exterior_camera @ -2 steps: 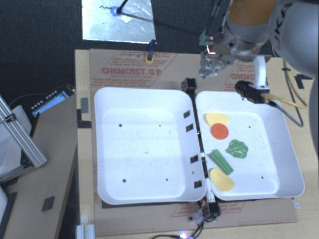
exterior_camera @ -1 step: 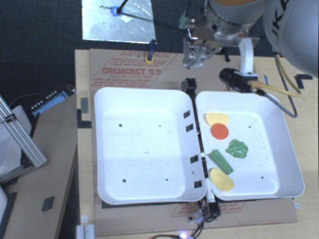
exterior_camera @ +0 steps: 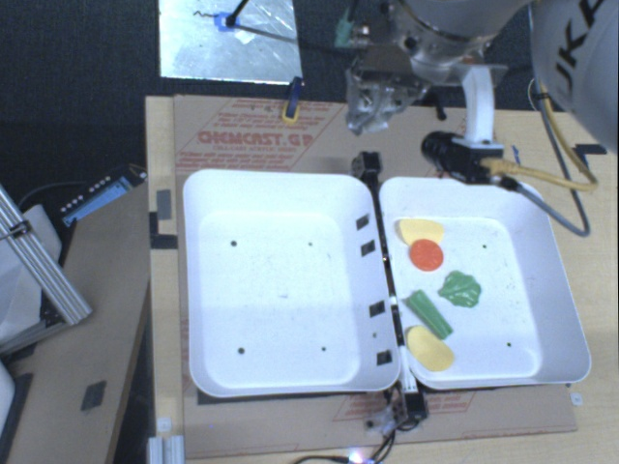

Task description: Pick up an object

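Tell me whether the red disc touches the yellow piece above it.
Touching: the camera view shows the red disc overlapping the lower edge of the yellow piece, no gap.

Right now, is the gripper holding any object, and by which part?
Nothing is held. The gripper hangs above the bench, beyond the bins, with nothing between its fingers; the five objects lie in the right bin.

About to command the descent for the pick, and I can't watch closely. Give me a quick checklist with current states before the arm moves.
1. Objects available in the right bin: ok. Five lie along its left side: yellow piece, red disc, green leafy piece, green stick, second yellow piece.
2. Gripper raised, not in a bin: ok, it sits beyond the bins' far edge.
3. Gripper carrying something: cannot tell.
4. Target separated from neighbours: not ok for the green stick, which touches the second yellow piece; the leafy piece lies apart.
5. Yellow cable off the right bin: ok.
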Motion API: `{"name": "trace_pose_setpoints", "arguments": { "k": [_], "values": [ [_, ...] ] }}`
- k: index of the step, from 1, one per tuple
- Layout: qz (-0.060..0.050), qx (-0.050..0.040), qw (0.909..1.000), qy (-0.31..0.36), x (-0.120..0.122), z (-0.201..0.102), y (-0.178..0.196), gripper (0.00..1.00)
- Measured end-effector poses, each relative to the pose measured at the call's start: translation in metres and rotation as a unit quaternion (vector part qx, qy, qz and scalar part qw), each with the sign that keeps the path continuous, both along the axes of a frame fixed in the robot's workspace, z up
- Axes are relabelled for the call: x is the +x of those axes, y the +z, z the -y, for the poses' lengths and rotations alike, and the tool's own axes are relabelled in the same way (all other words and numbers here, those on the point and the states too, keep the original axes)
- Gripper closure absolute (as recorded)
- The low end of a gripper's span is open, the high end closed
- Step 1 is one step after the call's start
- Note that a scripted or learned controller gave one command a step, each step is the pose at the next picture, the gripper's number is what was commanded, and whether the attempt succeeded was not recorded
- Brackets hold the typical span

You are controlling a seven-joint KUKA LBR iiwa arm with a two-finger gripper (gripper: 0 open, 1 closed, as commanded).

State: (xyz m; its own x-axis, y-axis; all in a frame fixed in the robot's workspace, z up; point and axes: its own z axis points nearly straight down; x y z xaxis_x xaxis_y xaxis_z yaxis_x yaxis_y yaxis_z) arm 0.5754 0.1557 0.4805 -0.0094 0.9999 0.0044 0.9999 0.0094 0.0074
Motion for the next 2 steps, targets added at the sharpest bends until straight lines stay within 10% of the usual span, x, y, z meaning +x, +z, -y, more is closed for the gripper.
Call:
{"name": "trace_pose_setpoints", "arguments": {
  "k": [1, 2],
  "values": [
    [0.000, 0.0000, 1.0000, -0.001, -0.043, -0.010, 0.059, 1.00],
    [-0.002, -0.0017, 1.0000, -0.006, -0.084, 0.048, 0.056, 1.00]
  ]
}}
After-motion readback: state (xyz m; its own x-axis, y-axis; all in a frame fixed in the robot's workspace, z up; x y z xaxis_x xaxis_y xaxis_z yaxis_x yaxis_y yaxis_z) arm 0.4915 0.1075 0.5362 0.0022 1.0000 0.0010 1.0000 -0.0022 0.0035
